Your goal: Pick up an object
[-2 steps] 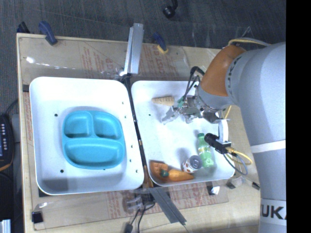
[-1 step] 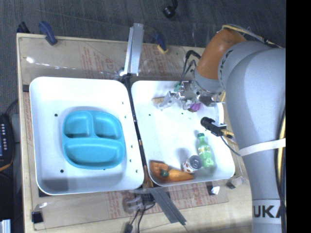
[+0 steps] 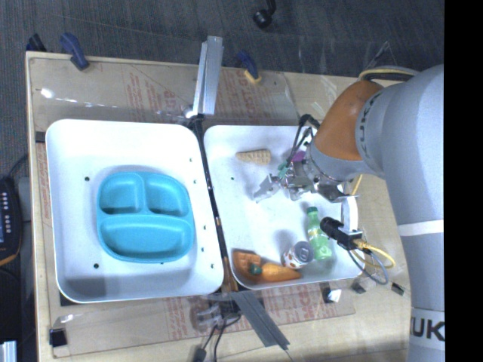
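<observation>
Your gripper (image 3: 266,188) hovers spread and empty in the right bin (image 3: 226,202); next, drop and close onto the nearby ice-cream cone (image 3: 253,156).

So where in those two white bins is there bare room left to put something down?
In the right bin, the floor is bare along its left wall, between the cone-shaped piece above and the carrot below. Its lower right is crowded: green bottle, small can, carrot. In the left bin, the blue divided tray takes the middle, leaving bare margins around it.
</observation>
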### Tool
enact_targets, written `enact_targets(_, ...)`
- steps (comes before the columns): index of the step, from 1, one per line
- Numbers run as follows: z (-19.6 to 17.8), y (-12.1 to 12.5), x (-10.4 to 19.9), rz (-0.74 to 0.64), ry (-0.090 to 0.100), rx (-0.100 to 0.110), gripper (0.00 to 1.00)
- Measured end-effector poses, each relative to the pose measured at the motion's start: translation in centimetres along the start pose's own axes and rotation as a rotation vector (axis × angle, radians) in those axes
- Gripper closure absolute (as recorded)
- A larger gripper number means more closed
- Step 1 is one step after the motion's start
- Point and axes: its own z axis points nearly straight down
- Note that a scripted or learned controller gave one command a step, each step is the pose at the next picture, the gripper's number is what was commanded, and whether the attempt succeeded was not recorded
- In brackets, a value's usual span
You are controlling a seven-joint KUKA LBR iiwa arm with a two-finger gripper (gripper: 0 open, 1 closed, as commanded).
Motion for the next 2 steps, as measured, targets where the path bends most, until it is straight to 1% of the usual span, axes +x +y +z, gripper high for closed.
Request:
enact_targets(1, -0.1, -10.2, 0.0, -0.001, -0.001, -0.005, 0.0)
enact_targets(2, -1.1, -10.0, 0.0, -0.006, -0.003, -0.008, 1.0)
